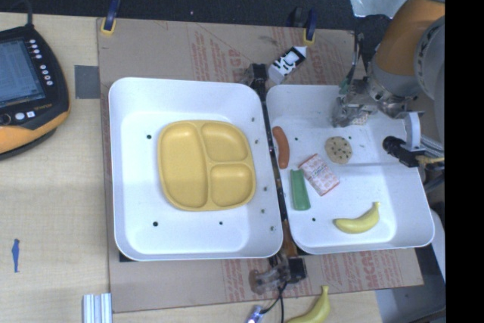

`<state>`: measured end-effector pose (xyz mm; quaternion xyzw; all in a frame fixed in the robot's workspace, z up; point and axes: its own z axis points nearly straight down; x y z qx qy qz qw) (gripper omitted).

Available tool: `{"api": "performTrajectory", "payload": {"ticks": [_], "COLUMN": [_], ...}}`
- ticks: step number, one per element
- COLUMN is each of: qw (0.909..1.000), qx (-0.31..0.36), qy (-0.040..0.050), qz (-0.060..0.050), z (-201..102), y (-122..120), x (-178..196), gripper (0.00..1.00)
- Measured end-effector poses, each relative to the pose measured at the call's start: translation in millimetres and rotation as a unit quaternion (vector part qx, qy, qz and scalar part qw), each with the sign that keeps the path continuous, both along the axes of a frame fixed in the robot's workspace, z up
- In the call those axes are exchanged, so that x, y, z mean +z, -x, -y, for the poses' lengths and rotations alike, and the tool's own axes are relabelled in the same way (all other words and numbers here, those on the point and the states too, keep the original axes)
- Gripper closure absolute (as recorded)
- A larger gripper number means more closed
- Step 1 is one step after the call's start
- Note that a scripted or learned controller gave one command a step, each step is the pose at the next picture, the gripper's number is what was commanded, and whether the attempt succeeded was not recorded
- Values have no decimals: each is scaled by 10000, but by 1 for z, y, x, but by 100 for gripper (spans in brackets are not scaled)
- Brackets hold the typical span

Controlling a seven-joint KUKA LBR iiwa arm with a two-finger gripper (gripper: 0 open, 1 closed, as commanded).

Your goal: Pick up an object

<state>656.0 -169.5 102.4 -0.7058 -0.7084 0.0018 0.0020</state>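
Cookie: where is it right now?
In the camera view the cookie lies in the right bin, toward its far side, just below the end effector and up-right of the red-and-white packet.

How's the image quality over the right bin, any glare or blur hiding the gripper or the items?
Camera view: soft overall; the right bin is evenly lit, no glare. The banana, cookie and sausage read clearly. The gripper is dim and blurred, sitting in the arm's shadow at the bin's far edge.
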Motion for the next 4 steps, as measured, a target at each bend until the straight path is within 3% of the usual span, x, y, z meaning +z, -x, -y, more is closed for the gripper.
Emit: {"api": "performTrajectory", "payload": {"ticks": [1,2,3,4], "qw": [10000,10000,10000,10000], "qx": [-13,-14,-6,9], "qy": [3,-2,3,0], "qz": [20,5,-4,7], "z": [-6,-7,-1,3], "y": [62,63,47,1], "x": [101,100,40,6], "gripper": [100,0,0,0]}}
